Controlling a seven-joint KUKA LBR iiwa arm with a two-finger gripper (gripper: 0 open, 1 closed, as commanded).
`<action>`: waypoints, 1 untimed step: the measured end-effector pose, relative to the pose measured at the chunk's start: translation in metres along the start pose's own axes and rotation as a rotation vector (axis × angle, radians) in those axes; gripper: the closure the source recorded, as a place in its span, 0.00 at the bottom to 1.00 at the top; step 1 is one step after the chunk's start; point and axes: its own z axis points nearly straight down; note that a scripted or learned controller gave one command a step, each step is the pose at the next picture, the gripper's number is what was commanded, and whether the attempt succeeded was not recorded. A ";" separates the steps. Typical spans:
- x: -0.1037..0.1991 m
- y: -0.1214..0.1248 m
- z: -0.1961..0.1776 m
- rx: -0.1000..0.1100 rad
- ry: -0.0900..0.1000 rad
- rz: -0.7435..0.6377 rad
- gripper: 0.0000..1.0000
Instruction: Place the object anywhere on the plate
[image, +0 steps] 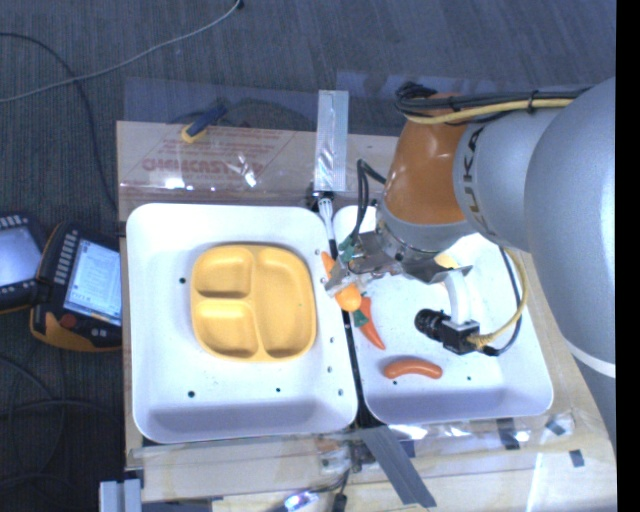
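Reaching in from the right, the tool (345, 272) sits low over the left edge of the right bin (500, 395), right at the seam between the two bins; whether it is open or closed I cannot tell. A small orange object (348, 297) lies just below it, touching or nearly so (the arm's shadow blurs this). A carrot (366, 326) lies beside that, and a sausage (412, 369) nearer the front. The yellow divided plate (252, 301) rests in the left bin (160, 390).

camera: fixed overhead | slanted down | both bins (140, 330) framed
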 end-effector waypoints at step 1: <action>0.000 0.000 0.000 0.000 0.000 0.000 0.00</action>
